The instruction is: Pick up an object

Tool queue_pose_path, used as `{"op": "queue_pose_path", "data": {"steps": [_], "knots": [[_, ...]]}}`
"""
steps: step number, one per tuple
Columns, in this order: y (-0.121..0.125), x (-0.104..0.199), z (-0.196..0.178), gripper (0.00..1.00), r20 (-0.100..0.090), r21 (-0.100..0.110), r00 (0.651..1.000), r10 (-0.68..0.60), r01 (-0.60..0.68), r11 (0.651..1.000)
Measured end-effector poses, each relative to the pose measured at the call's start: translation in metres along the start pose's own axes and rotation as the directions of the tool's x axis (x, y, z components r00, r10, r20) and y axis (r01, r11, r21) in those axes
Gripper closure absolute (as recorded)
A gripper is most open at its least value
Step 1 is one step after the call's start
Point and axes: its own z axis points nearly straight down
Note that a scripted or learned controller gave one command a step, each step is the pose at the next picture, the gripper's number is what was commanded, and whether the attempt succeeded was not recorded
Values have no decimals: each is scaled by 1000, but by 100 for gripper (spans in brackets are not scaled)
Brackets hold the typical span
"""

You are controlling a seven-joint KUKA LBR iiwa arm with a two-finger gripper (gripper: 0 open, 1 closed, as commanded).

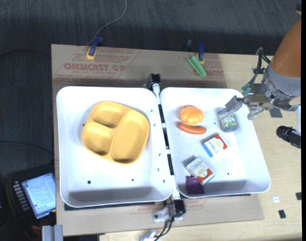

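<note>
Camera view, from above the bench: two white bins sat side by side on a cardboard sheet. The left bin (67,134) held one large yellow moulded piece (115,131), three rounded lobes joined.

The right bin (253,149) held the small things. Far side: an orange pumpkin-like toy (191,114), with a red sausage (192,129) just near of it. Right of those, a small grey-green jar (227,121). Toward the middle, a white and orange carton (215,145). Near edge: a red and white box (200,169) touching a purple lump (194,185).

The arm came in from the right, orange band up top. The gripper (241,106) hung over the far right corner of the right bin, fingers spread wide, nothing between them. The jar lay just below the left finger (232,105)
</note>
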Motion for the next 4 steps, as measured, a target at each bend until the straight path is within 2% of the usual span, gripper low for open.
{"op": "queue_pose_path", "data": {"steps": [1, 2, 3, 4], "knots": [[-6, 51, 146, 0, -1, -1, 1000, 0, 0, 1000], [-36, 60, 164, 0, 12, -31, 1000, 1, -1, 1000], [-35, 57, 152, 100, 16, -36, 1000, 4, -3, 999], [-35, 57, 152, 0, 16, -36, 1000, 3, -3, 999]]}}
